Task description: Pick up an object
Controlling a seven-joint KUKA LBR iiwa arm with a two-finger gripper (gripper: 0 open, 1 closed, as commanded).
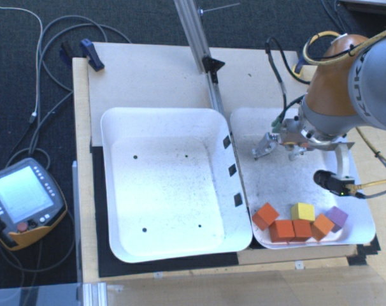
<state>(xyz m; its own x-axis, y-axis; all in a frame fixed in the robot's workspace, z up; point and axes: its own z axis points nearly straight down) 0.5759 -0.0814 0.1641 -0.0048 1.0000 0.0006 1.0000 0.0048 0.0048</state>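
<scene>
At the near edge of the right bin [257, 129] a cluster of blocks lies against the rim: an orange block [265, 215] at the left, a wider red-orange block [290, 230] just beside it and nearer, a yellow block [302, 211] behind that, a further orange block [321, 226] to the right, and a purple block [336, 217] at the right end. Several of these touch or overlap in the view, so their exact outlines and any join in the red-orange piece cannot be made out. The arm [346, 85] enters from the right, its orange band and grey wrist covering the far right part of this bin and cut off by the picture edge. The gripper [264, 150] sits over the middle of the right bin, well apart from the blocks and on their far side; its metal fingers appear small and blurred, nothing shows between them, and whether they stand wide or narrow cannot be told. A black fitting [330, 182] hangs from the wrist on the near side, with a yellow cable running right. The left bin [116, 132] bears only dark specks and four small dots on its floor. A slanted metal pole [192, 24] rises from between the bins and runs out of the top edge. On the floor at the left, a handheld pendant [21, 203] with a lit screen is partly cut off; its screen content is unreadable
</scene>
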